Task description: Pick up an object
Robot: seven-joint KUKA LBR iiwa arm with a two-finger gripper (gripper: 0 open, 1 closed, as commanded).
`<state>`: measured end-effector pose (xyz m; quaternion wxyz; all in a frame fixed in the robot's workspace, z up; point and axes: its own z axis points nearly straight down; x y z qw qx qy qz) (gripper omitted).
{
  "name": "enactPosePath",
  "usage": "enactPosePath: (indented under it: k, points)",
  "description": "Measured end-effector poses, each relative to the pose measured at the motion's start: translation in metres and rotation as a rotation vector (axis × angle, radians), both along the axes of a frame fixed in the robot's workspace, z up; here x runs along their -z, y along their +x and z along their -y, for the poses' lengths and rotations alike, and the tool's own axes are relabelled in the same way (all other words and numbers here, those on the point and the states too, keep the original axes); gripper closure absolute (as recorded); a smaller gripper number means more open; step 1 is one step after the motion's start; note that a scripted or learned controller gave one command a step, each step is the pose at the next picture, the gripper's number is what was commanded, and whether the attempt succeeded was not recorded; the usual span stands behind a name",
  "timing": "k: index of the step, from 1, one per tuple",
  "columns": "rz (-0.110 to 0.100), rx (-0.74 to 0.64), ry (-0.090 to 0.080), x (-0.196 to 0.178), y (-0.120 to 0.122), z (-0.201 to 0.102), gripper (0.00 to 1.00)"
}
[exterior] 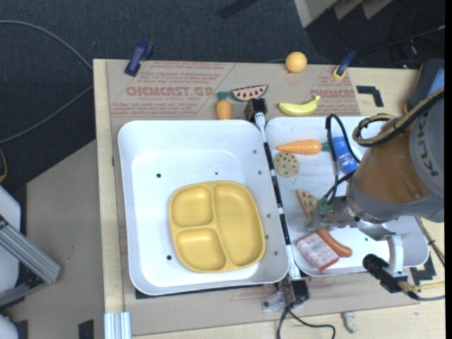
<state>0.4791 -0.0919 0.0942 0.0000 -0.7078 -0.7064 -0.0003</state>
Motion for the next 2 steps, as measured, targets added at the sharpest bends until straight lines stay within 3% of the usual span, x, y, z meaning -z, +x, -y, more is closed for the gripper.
enactPosePath:
  k: [1, 2]
  points:
    - [-0.001, -0.003, 0.0, -0.09, 0.0, -0.076, 1.0]
    - [0.0, -0.003, -0.001, -0.12, 0.0, -0.095, 1.0]
